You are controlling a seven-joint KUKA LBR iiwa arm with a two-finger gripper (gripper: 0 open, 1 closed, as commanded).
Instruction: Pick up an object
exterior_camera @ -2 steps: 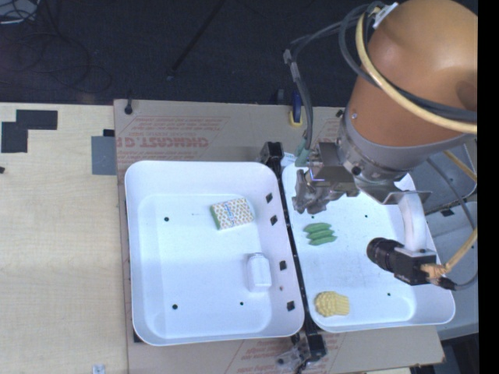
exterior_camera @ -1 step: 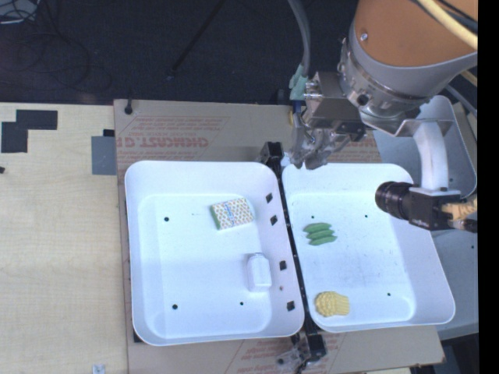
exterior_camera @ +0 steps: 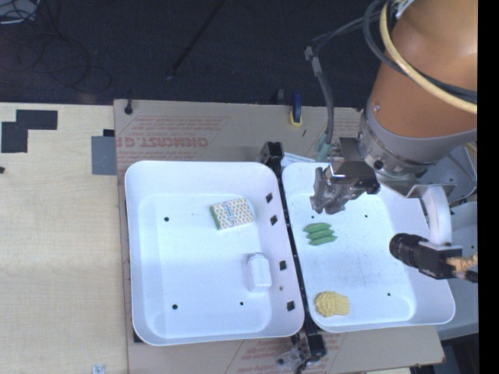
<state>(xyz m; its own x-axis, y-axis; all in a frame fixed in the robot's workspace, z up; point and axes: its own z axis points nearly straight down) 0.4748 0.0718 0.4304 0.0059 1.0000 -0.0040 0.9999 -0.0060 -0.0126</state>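
My gripper (exterior_camera: 327,201) hangs over the upper left part of the right bin (exterior_camera: 405,302), just above and beside a green pea pod (exterior_camera: 320,233) that lies on the bin floor. Nothing shows between the fingers. Near the front of the same bin rests a yellow corn cob piece (exterior_camera: 331,304). In the left bin (exterior_camera: 156,302) lie a patterned sponge-like block (exterior_camera: 232,213) and a small white cup (exterior_camera: 258,270) that blends into the floor.
A black clamp strip (exterior_camera: 282,232) joins the two bins along their shared edge. Both bins sit on a brown cardboard sheet (exterior_camera: 195,135) over a pale wooden bench (exterior_camera: 54,240). The arm's large orange and grey body fills the upper right.
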